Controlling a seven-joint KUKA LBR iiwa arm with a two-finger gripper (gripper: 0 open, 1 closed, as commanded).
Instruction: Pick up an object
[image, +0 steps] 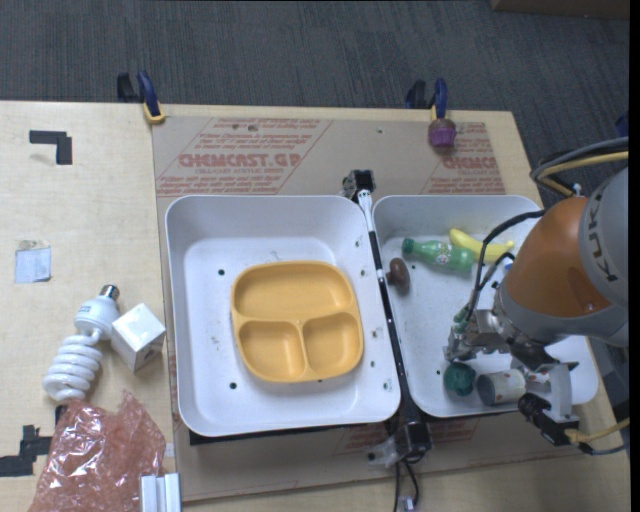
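So the gripper (470, 352) is down low in the right bin (425, 395), near that bin's front edge, and honestly I can't tell how the jaws stand, the wrist hardware covers too much. Nothing is visibly between them, so I wouldn't count anything as grabbed.

Closest candidate is the dark green ball (459, 379), sitting right under and just in front of the jaws, maybe touching them. A grey cylinder (497, 387) lies just to the side of it.

What could go wrong: a round thing like that ball probably squirts out sideways if the jaws come down off-centre, and it's close to the bin wall, so it may just roll into the corner. The cylinder is near enough that the jaws might clip it or pinch both at once.

The green bottle (438, 253), yellow banana (474, 243) and small brown object (398, 272) are well behind the jaws, out of play.
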